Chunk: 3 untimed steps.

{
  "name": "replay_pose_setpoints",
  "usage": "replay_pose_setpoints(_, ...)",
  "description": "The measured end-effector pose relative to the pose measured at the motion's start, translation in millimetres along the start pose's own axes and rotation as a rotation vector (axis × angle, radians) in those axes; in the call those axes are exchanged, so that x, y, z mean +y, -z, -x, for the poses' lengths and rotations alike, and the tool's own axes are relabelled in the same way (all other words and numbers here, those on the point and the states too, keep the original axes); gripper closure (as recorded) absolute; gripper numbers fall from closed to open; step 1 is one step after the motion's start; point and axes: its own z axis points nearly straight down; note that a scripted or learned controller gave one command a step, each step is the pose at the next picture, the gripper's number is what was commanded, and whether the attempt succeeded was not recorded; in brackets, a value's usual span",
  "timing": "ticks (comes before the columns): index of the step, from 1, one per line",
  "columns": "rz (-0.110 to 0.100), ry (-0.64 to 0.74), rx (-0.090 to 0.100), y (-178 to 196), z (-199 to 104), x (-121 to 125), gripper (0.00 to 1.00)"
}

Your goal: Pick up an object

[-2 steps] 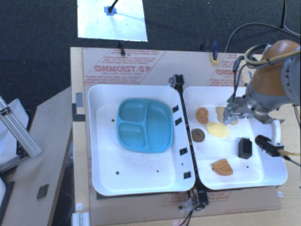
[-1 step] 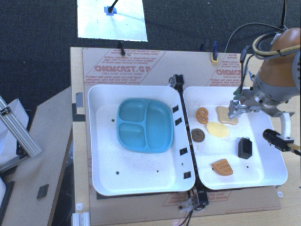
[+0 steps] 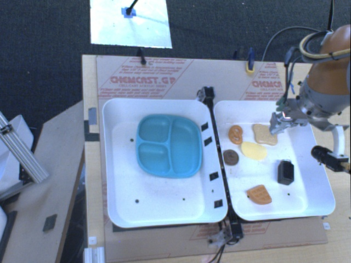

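Note:
In the right bin (image 3: pixel 307 201) lie several small food toys: an orange pretzel (image 3: pixel 236 134), a tan bread slice (image 3: pixel 265 135), a yellow oval piece (image 3: pixel 254 150), a brown round cookie (image 3: pixel 231 157), a black block (image 3: pixel 285 172) and an orange croissant-like piece (image 3: pixel 259 194). My gripper (image 3: pixel 278 123) hangs over the far right part of that bin, just right of and above the bread slice. Nothing shows between its fingers.
The left bin (image 3: pixel 123 201) holds a blue divided plate (image 3: pixel 168 146). A black divider strip (image 3: pixel 215 152) runs between the two bins. The arm's grey and orange wrist (image 3: pixel 329 75) looms over the right bin's far corner. A white sheet (image 3: pixel 130 15) lies beyond the bench.

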Motion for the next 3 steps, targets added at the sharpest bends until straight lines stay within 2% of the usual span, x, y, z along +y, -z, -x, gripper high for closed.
replay_pose_setpoints(2,-0.005,0.004,0.002,-17,-107,-19,1.00)
replay_pose_setpoints(3,-0.002,0.007,0.003,-6,-161,-24,1.00)
